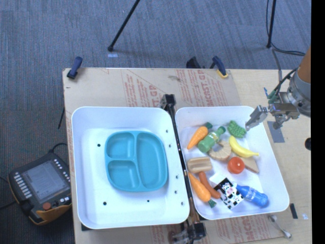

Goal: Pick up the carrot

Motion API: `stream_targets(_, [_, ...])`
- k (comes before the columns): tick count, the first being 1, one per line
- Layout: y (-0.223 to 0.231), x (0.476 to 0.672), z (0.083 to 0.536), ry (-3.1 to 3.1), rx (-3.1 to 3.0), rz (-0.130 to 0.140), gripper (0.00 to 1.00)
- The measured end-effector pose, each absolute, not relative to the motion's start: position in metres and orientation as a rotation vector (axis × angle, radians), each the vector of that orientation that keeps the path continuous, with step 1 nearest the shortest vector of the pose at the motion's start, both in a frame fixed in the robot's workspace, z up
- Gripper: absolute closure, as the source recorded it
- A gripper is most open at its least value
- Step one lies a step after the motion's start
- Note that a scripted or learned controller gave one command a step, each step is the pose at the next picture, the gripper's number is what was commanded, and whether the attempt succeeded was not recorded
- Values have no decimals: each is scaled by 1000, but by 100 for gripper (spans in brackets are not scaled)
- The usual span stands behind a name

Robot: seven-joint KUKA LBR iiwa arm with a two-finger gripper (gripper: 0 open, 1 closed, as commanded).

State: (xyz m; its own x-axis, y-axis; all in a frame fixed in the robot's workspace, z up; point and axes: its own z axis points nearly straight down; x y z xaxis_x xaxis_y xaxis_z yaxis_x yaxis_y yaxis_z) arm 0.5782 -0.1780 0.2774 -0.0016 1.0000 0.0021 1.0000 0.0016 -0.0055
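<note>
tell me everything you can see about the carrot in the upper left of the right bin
The carrot looks like a plastic toy: smooth orange body with a small green stub at its upper right end. It lies flat on a slant in the right bin, thick end up-right, tip down-left, near the bin's left wall. Its top end is close beside the green bottle; contact is unclear.

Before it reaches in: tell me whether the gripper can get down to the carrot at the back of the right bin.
Probably yes. That carrot lies uncovered near the bin's left wall, only its top by the green bottle. The gripper hangs over the far right rim.
</note>
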Motion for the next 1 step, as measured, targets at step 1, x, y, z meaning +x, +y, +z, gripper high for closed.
stream_targets(1, [-112,580,95,-2111,-2313,8,0])
